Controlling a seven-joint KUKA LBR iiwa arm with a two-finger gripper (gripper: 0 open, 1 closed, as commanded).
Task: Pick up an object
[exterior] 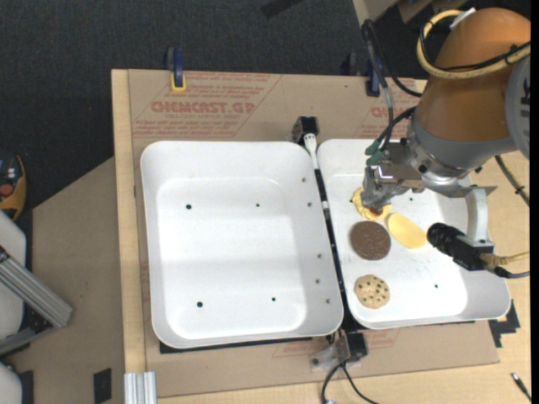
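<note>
Low over the right bin's (472,305) left half, I see the gripper (371,206) pointing down near the bin's far-left part, its tip right at a small yellow piece (360,200) with a bit of red beside it. I cannot tell from this angle whether the fingers are apart or together, nor whether anything sits between them. Just beside the tip, toward the bin's middle, lies a pale yellow chip (407,231). Touching or nearly touching that chip, on its left, is a dark brown cookie (370,240). Nearer the front edge, apart from the brown one, lies a light chip cookie (371,291). Above the gripper I see the grey wrist and the orange band (472,57), with cables looping off it. A black cylinder (450,242) sticks out over the bin's right half. Left of the divider, the left bin (168,171) rests on the brown board (135,108).
</note>
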